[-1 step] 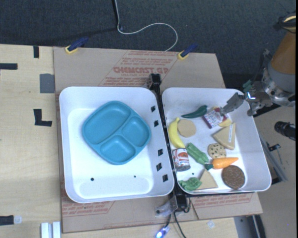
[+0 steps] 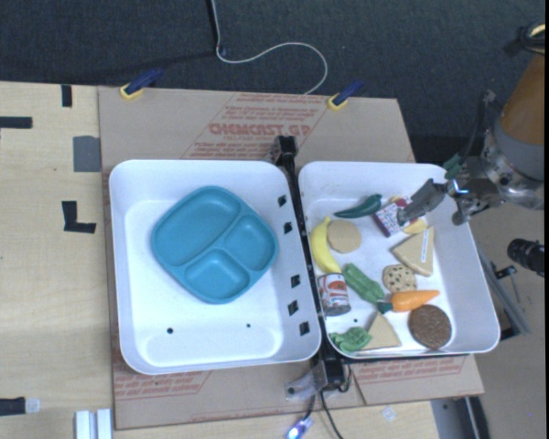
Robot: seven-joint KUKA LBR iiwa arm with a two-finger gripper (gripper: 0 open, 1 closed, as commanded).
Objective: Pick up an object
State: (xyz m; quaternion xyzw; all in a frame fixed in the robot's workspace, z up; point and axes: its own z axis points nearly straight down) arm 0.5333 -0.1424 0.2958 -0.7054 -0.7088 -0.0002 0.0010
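Camera view puts the gripper above the right bin, beside a purple packet (open or shut, I cannot tell): seemingly the approach, a descent needed next.

Left bin is white, with a blue plate in it. Right bin is white too, and here comes the colour: a yellow banana by the left wall and a dark green pepper toward the far edge, a purple packet beside it. There's a pale yellow cheese wedge near the right wall, a tan cookie dotted with dark chips, and an orange carrot. A brown patty sits in the near right corner, a red-and-white can at the left wall. Underneath is brown cardboard printed in red, on a pale bench with black marks.
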